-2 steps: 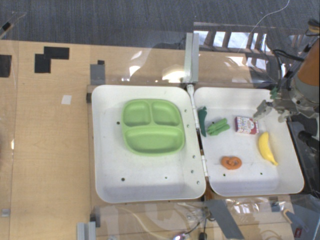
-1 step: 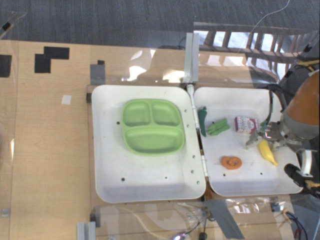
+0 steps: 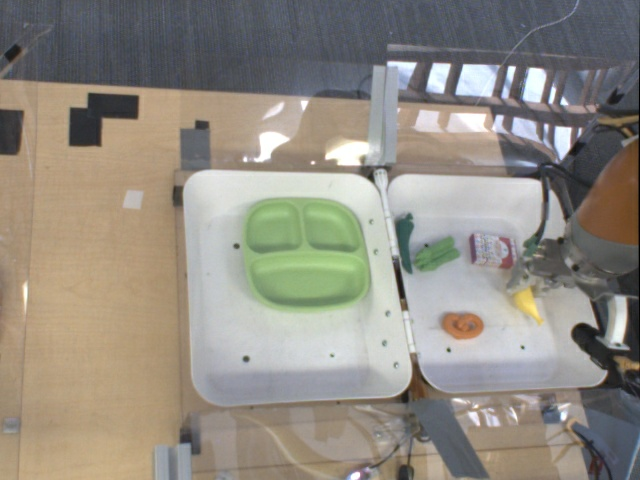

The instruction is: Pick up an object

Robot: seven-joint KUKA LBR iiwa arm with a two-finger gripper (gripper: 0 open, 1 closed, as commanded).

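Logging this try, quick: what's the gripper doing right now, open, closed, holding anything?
Gripper: in the right bin, just above the yellow object; open or shut cannot be told, and no hold is visible.

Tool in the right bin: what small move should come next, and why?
Probably a short descent onto the yellow piece. The tool sits at the right bin's right side, directly above that piece, nearer to it than to the packet or the orange piece. Nothing visibly sits in its grip yet.

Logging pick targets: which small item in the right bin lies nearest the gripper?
The yellow piece, right under the gripper; the orange piece and the others lie farther left.
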